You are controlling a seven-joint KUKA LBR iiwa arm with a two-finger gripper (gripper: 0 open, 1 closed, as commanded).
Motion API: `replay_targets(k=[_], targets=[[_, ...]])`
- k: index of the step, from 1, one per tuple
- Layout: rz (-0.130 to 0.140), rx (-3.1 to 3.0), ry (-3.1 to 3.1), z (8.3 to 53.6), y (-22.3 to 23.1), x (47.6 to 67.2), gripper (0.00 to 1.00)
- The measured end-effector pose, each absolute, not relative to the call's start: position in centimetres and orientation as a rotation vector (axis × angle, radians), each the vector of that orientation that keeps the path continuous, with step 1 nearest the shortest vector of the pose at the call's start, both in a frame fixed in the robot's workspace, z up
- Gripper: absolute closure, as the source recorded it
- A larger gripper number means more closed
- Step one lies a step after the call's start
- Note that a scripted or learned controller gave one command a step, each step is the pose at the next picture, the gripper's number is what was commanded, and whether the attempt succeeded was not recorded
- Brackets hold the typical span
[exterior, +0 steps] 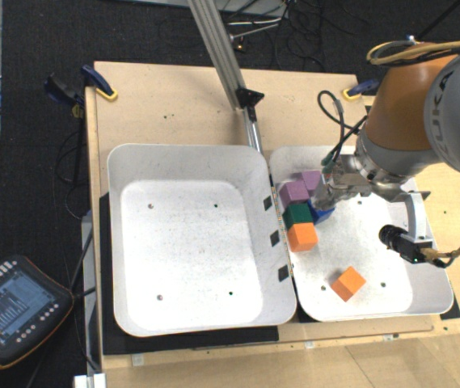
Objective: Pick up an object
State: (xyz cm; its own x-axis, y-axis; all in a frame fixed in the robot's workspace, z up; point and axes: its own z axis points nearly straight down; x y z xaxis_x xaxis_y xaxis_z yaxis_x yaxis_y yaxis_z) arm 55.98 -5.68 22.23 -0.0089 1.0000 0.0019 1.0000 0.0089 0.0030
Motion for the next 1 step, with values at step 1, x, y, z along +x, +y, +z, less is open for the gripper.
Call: replay_targets(k=[1], targets=[[0.006, 2.212, 2.23, 23.01, -0.25, 57.76, 1.0]])
